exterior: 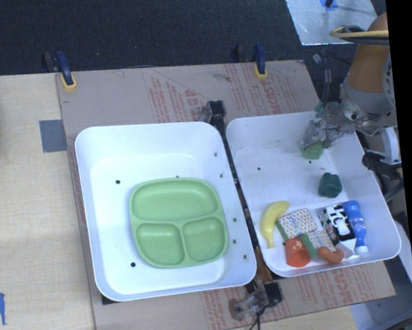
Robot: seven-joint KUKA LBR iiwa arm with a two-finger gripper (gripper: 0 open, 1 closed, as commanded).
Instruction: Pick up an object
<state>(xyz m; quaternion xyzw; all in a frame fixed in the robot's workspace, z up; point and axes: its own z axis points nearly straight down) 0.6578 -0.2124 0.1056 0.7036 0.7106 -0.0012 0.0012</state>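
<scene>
Camera view shows the end effector [313,142] low in the right bin [261,136], its state impossible to tell, touching a small light green object [312,151] just below it.

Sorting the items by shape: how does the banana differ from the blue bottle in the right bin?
The banana is yellow and curved; the blue bottle is blue with a white end and straight. The banana lies near the bin's left wall, the bottle near its right wall. The banana looks thicker, the bottle slimmer. Both lie flat at the near end of the right bin.
</scene>
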